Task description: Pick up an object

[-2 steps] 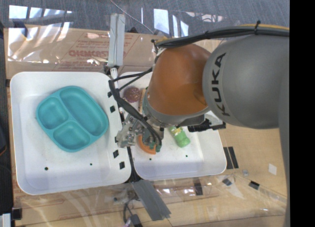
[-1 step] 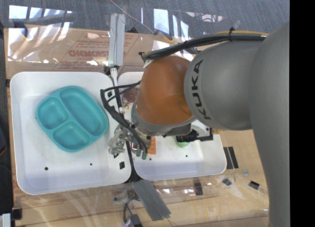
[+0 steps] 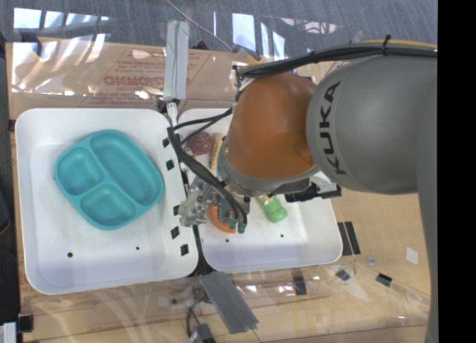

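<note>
Two white bins sit side by side; the left bin [image 3: 30, 185] holds a teal divided plate [image 3: 109, 178]. Over the right bin [image 3: 320, 248], the gripper [image 3: 212, 211] hangs low beside an orange object [image 3: 222, 222], with a green object [image 3: 274, 209] just right. Its grip cannot be told.

My arm [image 3: 372, 126] is grey with black lettering, and an orange band [image 3: 268, 129] wraps it above the wrist. Both bins [image 3: 44, 260] are white. The divided plate [image 3: 109, 178] in the left one is plain teal. In the right bin lie a lime-green piece [image 3: 275, 209], an orange one [image 3: 222, 221] and a brownish one [image 3: 199, 142]
</note>
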`<state>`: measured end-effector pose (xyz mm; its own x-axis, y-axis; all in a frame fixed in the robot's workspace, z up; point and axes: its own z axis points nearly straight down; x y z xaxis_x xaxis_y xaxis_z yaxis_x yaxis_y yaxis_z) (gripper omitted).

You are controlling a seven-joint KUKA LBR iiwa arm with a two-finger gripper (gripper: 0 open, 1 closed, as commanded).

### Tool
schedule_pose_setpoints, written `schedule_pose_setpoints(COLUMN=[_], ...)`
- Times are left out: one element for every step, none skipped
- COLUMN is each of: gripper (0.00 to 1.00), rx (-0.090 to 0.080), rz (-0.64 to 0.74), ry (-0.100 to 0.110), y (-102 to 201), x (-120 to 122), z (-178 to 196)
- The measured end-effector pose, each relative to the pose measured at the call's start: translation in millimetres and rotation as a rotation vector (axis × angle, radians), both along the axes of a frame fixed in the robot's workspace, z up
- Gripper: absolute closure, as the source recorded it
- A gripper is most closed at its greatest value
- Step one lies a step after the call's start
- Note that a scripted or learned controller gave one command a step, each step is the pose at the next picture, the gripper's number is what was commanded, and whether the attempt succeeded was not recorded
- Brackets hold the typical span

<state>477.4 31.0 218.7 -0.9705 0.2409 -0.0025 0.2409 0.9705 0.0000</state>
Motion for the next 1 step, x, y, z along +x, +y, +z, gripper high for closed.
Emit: schedule_pose_setpoints(gripper=[1.0], rx=[0.0], rz=[-0.109], ry=[-0.001], y=[-21.8], x=[0.1], z=[2.4])
